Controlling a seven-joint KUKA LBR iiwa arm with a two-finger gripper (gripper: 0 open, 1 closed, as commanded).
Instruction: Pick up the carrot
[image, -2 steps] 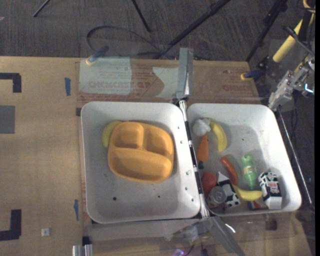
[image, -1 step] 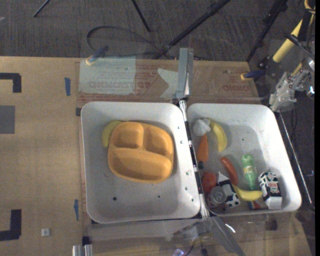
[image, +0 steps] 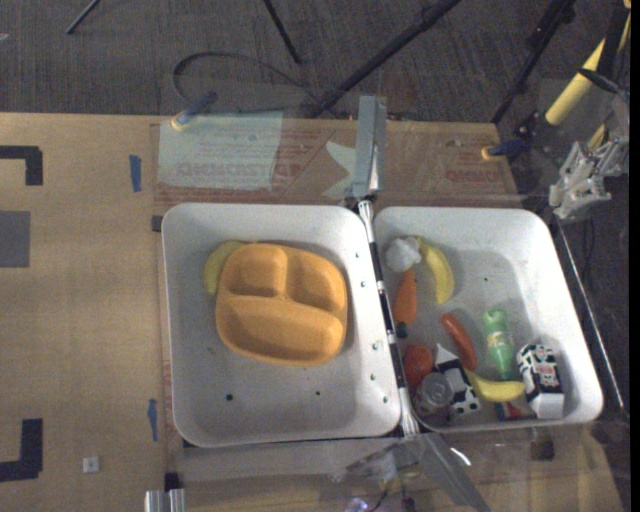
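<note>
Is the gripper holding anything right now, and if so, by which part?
Nothing is held. The gripper sits off the right bin's far right corner, with nothing between its fingers. The carrot lies in that bin by the divider.

Gripper (image: 588, 178) sat at far right of view, pale and metallic, well above and beyond right-hand side of bench; yellow-sleeved arm segment (image: 583, 88) rose slantwise from it toward top right corner; finger state unreadable

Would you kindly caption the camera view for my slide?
Carrot lies among toy foods in the right bin; gripper waits outside.
</note>
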